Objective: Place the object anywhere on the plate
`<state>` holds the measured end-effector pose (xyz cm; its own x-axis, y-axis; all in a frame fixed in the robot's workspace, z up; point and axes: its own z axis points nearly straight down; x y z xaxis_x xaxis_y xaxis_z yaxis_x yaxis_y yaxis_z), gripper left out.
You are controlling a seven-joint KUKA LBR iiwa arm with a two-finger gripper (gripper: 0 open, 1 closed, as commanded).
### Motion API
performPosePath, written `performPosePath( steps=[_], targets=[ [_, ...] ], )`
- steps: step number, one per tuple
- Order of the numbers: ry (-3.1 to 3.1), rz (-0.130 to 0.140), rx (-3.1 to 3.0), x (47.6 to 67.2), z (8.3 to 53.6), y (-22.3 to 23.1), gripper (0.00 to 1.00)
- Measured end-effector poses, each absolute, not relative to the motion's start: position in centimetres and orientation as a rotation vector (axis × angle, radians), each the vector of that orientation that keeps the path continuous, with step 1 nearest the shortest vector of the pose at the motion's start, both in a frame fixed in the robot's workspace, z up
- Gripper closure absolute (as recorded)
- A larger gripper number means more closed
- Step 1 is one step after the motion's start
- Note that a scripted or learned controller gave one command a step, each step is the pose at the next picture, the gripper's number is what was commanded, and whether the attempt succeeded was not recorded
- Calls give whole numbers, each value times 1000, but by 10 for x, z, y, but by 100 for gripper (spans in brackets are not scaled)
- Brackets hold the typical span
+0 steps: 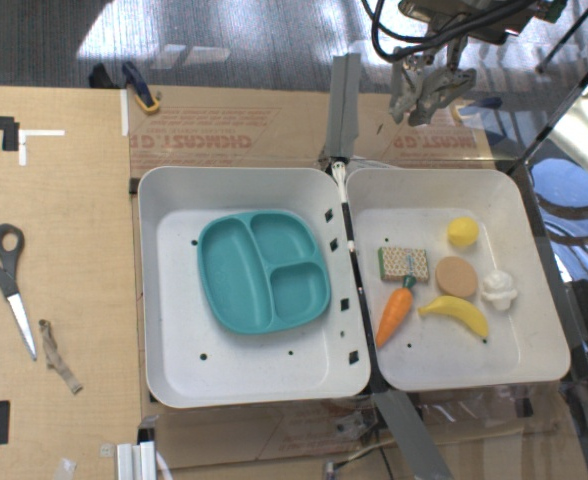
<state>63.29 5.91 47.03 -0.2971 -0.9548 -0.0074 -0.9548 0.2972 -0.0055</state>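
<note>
A teal plate (264,271) with three compartments lies in the left bin (164,298). The right bin (519,353) holds an orange carrot (394,313), a yellow banana (456,313), a patterned square block (403,263), a tan round disc (457,277), a yellow ball (462,231) and a small white object (498,288). My gripper (424,103) hangs high above the far edge of the right bin, well clear of the objects, and nothing shows between its fingers.
Scissors (9,273) and a scrap lie on the bench to the left. A blue and yellow clamp (140,86) sits behind the left bin. A grey divider post (342,98) stands between the bins at the back. Cables loop near the arm.
</note>
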Motion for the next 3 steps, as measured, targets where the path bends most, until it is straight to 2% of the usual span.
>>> performPosePath(
  steps=[1,2,3],
  targets=[
    [2139,0,-2287,661,490,39,100],
    [1231,0,-2881,661,490,16,100],
    [1129,1,-2923,661,489,-33,100]
  ],
)
